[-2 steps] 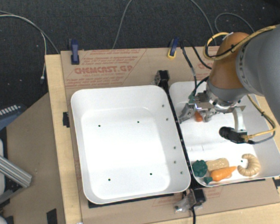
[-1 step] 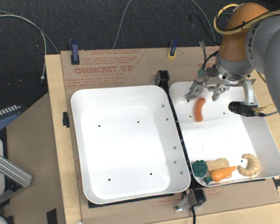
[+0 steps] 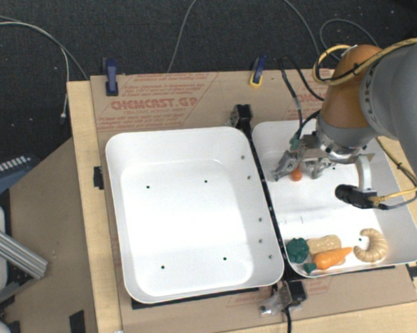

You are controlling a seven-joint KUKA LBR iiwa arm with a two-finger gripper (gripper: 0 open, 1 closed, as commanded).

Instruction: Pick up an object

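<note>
My gripper (image 3: 300, 168) hangs low over the far left part of the right bin (image 3: 319, 207). Its fingers (image 3: 286, 163) stand spread, so it is open. A small orange object (image 3: 295, 175) lies on the bin floor right below the fingertips, and I cannot tell whether they touch it. Along the bin's near edge lie a dark green piece (image 3: 297, 248), a tan piece (image 3: 323, 244), an orange carrot-like piece (image 3: 329, 259) and a curved beige piece (image 3: 373, 246). All of these lie well clear of the gripper.
The left bin (image 3: 134, 225) sits beside the right one, their rims touching in the middle. A black oblong part (image 3: 354, 195) on a yellow cable hangs over the right bin below the wrist. The grey arm (image 3: 396, 90) covers the bin's far right corner.
</note>
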